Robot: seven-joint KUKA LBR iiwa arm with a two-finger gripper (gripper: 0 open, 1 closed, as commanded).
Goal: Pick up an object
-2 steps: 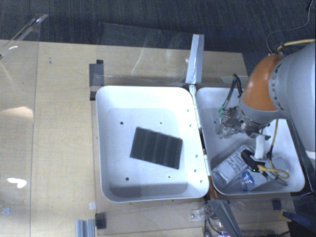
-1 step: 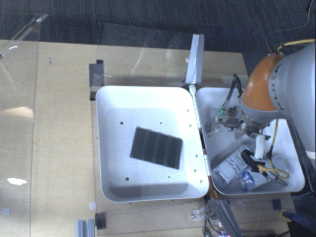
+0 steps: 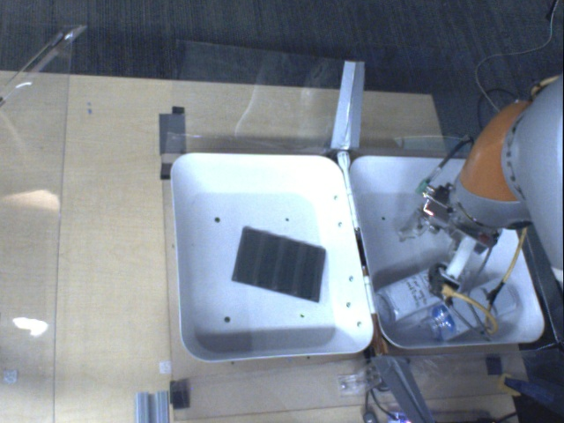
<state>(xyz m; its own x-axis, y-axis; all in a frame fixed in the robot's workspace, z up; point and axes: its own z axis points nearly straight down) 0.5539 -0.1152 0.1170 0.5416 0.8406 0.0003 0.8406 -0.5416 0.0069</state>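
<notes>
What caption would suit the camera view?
Arm above a clear plastic item in the right bin; black ribbed mat in the left bin.

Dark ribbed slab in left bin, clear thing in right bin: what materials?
Dark ribbed slab: probably rubber or foam, matte, no glints, parallel grooves. Clear thing: likely thin plastic, glossy, see-through with bright highlights; exact kind unclear.

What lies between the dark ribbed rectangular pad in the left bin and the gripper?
In the camera view, no object: beyond the dark ribbed pad only bare white floor, the bins' adjoining rims, then bare floor up to the gripper.
</notes>
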